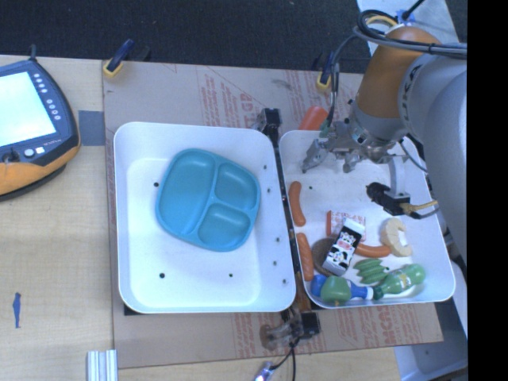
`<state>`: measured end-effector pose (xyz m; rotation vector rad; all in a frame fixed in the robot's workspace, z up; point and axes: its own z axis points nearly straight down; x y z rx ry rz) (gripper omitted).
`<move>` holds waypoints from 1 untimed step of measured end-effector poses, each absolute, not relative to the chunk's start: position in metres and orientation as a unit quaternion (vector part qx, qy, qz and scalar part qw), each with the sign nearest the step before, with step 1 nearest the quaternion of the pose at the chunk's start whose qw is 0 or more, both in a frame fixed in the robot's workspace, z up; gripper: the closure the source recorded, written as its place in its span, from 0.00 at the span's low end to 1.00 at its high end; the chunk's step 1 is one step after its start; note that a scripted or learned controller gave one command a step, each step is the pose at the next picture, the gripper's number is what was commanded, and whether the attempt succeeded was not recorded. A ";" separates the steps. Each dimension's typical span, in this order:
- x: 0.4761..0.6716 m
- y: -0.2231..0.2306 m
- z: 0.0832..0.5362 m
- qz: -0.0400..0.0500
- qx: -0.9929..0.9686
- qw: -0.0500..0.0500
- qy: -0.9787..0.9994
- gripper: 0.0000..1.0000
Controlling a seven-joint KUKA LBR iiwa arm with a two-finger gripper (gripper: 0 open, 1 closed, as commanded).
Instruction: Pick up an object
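My gripper (329, 163) hangs over the far end of the right bin (441, 290), its fingers (309, 162) spread open with nothing between them. Below it in the same bin lie an orange sausage (295, 203), a carrot (305, 257), a cow-patterned box (343, 249), a red-and-white packet (341, 217), a pale bagel (395, 236), a green bottle (402, 279) and a green pepper (335, 290). The sausage is the closest of these to the gripper, a little toward the near side of it.
The left bin (131, 236) holds a blue divided plate (209, 199). An orange item (313, 118) lies outside the right bin's far rim. A tablet with an orange edge (28, 129) rests on the bench at far left.
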<state>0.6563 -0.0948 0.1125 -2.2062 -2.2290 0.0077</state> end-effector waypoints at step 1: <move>0.657 -0.095 0.123 0.003 -0.703 0.002 -0.712 1.00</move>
